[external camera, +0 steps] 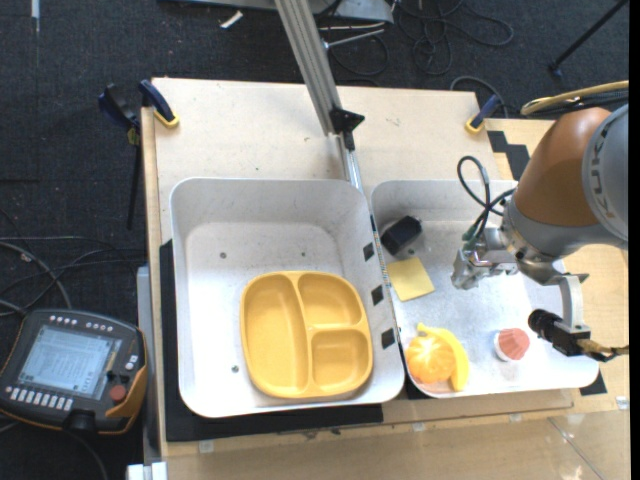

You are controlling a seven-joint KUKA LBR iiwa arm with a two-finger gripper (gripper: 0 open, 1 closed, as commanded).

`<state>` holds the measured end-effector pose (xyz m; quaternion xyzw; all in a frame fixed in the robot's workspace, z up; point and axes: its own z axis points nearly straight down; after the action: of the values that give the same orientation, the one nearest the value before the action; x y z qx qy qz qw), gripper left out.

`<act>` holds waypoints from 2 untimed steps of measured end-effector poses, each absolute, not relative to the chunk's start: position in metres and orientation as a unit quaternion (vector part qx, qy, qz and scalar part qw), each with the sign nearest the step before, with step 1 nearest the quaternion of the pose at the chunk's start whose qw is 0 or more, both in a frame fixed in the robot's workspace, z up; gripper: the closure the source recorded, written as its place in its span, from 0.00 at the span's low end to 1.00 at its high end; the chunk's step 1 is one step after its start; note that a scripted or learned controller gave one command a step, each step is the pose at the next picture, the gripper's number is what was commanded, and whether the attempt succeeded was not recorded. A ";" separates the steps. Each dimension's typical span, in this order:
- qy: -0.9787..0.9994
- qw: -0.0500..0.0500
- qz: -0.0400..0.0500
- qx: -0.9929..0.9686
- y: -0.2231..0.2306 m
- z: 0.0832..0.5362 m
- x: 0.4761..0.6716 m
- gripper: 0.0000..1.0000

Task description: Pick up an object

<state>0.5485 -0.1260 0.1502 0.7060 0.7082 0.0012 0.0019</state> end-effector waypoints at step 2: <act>0.708 0.003 0.001 0.706 -0.135 0.245 0.554 1.00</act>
<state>0.5536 -0.1352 0.2453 0.7060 0.7082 0.0013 0.0027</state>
